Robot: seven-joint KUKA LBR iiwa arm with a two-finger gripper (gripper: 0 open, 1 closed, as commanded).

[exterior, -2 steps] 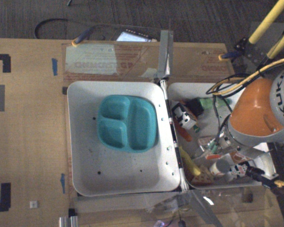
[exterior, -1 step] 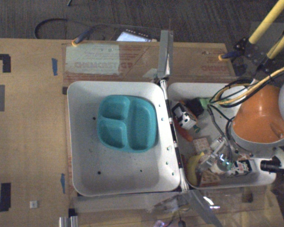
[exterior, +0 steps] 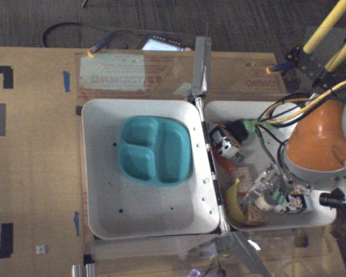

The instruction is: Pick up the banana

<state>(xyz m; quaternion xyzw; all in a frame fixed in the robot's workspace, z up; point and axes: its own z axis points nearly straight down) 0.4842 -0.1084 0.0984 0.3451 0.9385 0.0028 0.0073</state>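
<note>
Yellow banana (exterior: 235, 203) lies in the right bin (exterior: 320, 219), hard against its left wall, beside a brown block (exterior: 255, 213). Gripper (exterior: 266, 190) hovers just right of it amid clutter; whether it's spread or closed, I can't tell. Risk: with wall one side and block the other, a finger could snag, or grab the neighbour instead. Its long axis runs near-to-far, gently curved, one tip pointing toward the far edge.
</note>
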